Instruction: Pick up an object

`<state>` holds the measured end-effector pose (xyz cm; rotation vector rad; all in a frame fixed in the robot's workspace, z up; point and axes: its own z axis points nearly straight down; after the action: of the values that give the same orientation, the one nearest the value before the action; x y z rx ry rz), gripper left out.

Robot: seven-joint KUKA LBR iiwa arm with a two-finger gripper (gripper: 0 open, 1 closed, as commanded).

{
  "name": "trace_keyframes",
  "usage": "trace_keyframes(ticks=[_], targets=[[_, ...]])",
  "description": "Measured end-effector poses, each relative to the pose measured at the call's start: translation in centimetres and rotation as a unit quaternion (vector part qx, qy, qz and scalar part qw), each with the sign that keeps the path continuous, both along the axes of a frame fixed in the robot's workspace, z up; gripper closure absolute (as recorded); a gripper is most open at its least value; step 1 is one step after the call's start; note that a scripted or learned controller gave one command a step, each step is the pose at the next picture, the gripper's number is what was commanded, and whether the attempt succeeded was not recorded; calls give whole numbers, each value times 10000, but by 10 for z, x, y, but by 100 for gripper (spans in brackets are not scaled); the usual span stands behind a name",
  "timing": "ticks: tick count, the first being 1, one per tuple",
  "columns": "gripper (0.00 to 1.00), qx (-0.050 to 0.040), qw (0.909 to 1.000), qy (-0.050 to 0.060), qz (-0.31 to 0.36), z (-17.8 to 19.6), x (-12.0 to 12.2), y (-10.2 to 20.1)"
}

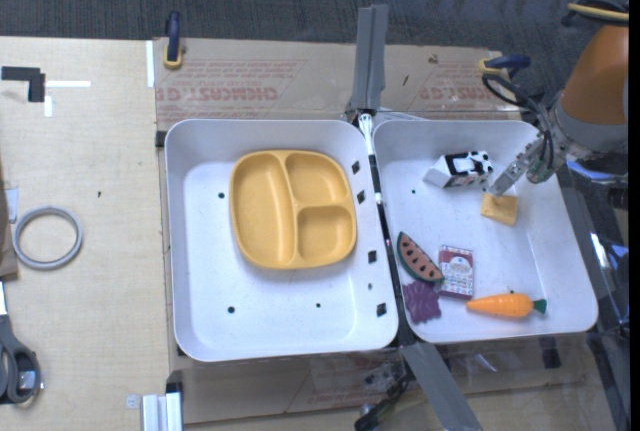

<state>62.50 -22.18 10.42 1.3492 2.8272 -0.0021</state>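
Observation:
The right bin (pixel 560 249) holds a tan bread-like piece (pixel 500 209), a black and white toy (pixel 463 168), a watermelon slice (pixel 418 259), a small red and white box (pixel 457 270), purple grapes (pixel 421 301) and an orange carrot (pixel 503 306). My gripper (pixel 503 181) reaches in from the right, its fingertips low just above the tan piece and right of the black and white toy. Nothing shows between its fingers.
A yellow divided plate (pixel 293 209) lies in the left bin (pixel 200 309). A grey tape ring (pixel 44 237) and scissors (pixel 18 371) lie on the bench at far left. A metal divider (pixel 370 59) stands between the bins.

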Motion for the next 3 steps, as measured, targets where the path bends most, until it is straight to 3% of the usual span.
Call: trace_keyframes(ticks=[1, 2, 3], targets=[[100, 19, 9988, 19, -492, -11, 4, 0], [0, 18, 9988, 21, -492, -11, 4, 0], [0, 3, 9986, 6, 527, 10, 36, 0]])
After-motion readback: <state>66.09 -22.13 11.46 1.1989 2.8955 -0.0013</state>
